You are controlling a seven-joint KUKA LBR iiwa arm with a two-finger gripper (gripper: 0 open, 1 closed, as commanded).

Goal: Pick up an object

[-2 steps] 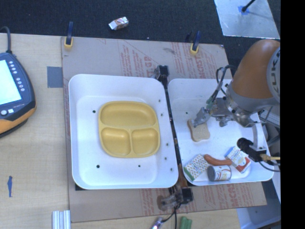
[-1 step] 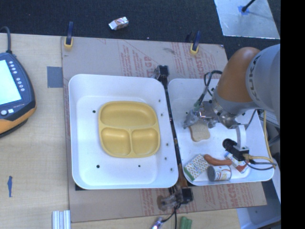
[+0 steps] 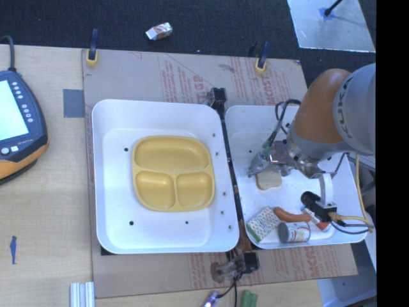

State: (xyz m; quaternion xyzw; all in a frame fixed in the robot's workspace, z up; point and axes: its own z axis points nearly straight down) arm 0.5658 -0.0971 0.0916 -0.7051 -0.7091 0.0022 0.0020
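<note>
Pale tan lump [image 3: 269, 180], perhaps bread, just beneath claw [image 3: 261, 165].

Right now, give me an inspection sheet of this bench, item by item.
Surface: wooden bench with cardboard sheet, two white bins side by side.
Job's things: right bin holds a beige toast-like piece, orange sausage-like item, green-white packet, small can.
Clutter: yellow divided tray in left bin.
Grippers: hand low beside the beige piece.
Cables: black cable looping by the arm.
Surroundings: teach pendant, crumpled wrapper on dark floor.
</note>
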